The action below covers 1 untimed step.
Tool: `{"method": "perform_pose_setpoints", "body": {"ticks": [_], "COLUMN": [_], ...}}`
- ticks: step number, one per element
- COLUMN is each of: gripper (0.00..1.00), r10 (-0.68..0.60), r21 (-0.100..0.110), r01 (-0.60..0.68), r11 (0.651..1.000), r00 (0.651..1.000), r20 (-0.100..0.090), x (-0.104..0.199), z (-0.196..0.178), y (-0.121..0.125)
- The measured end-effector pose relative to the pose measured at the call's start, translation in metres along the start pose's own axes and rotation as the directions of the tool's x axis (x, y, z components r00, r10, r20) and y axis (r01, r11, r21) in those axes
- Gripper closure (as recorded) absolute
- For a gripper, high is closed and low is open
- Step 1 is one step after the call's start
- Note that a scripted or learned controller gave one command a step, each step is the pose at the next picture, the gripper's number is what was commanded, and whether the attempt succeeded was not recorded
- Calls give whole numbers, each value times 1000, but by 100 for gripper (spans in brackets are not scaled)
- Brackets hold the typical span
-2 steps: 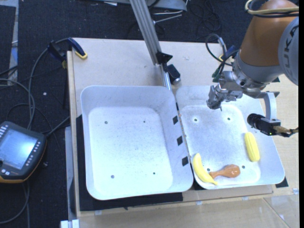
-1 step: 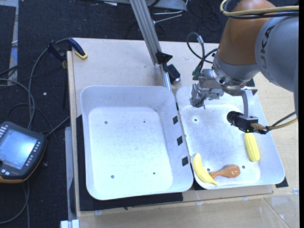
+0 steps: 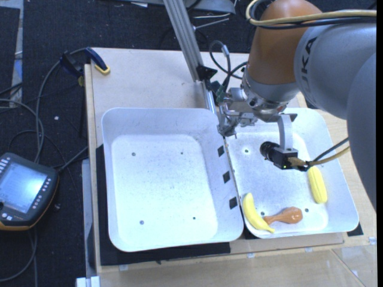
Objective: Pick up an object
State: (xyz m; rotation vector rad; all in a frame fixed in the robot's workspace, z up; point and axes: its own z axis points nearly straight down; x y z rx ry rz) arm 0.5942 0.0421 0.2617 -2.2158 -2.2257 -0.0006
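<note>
End effector (image 3: 230,127) | over right bin's (image 3: 341,211) upper-left corner | finger state unclear (hidden by wrist)

Even, bright overhead light, mild glare on the white bins (image 3: 114,124), soft shadows, slightly grainy focus.

Grey arm (image 3: 323,46) over right white bin (image 3: 335,220)

Low at bin's upper left corner; near front edge, curved yellow banana (image 3: 254,214) touching orange plastic drumstick (image 3: 285,217); yellow corn cob (image 3: 317,184) farther right; left white bin (image 3: 161,178) alongside.
</note>
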Motion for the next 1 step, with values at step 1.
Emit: {"method": "perform_pose_setpoints", "body": {"ticks": [1], "gripper": [100], "r10": [1], "r21": [2], "r01": [-1], "r11": [1000], "r00": [1000], "r20": [1], "x": [48], "z": [27], "y": [3]}}
